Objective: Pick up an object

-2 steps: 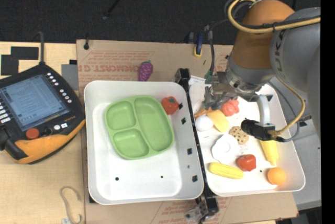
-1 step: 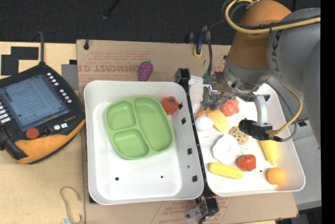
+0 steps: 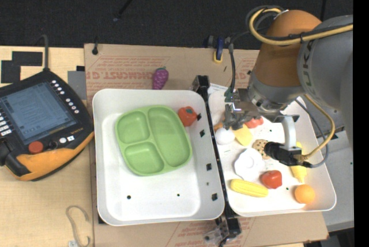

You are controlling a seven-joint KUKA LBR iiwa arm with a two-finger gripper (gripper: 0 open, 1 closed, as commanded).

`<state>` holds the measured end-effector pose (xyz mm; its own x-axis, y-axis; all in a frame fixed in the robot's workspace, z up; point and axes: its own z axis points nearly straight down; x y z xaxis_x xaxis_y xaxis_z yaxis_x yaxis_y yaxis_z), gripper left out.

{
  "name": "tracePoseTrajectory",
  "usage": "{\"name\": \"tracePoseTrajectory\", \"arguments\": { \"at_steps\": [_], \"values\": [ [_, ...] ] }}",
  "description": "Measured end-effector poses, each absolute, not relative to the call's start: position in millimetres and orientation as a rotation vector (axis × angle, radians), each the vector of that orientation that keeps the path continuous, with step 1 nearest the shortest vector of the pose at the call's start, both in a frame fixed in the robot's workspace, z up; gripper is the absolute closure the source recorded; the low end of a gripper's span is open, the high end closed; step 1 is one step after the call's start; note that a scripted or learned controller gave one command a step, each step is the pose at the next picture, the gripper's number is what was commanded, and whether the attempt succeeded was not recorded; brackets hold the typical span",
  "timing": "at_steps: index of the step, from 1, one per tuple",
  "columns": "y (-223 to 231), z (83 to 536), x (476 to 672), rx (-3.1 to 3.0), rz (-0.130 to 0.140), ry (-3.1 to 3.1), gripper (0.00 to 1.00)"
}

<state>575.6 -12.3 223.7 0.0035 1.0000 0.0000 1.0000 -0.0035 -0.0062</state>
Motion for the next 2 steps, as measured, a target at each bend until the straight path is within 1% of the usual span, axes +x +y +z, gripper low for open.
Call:
{"name": "tracePoseTrajectory", "arguments": {
  "at_steps": [1, 2],
  "values": [
    [-10.2, 217.0, 585.7, -2.218, 0.005, -2.222, 1.00],
    [-9.3, 219.2, 590.3, -2.219, 0.003, -2.221, 1.00]
  ]
}}
